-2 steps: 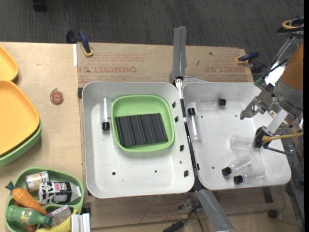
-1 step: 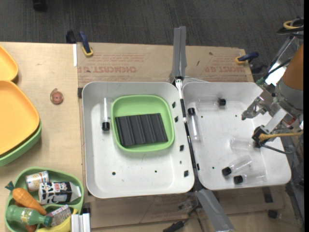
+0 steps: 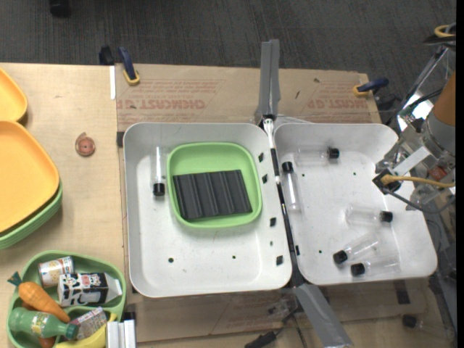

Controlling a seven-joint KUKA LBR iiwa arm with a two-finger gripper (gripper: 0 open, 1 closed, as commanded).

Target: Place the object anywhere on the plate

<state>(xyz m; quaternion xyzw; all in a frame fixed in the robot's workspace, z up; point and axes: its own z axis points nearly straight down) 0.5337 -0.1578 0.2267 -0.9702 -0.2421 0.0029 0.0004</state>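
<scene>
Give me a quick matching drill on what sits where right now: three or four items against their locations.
Items:
1. green plate
2. dark ribbed block
3. gripper
4. toy carrot

Places:
A. green bowl at lower left
B. left bin
C. over the right bin's right edge
D. lying on the plate

Pairs: 1-B, 2-D, 3-C, 4-A

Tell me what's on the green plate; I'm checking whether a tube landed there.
On the green plate lies only a dark ribbed mat. Whatever is beneath the mat is covered. One clear tube lies beside the plate.
</scene>
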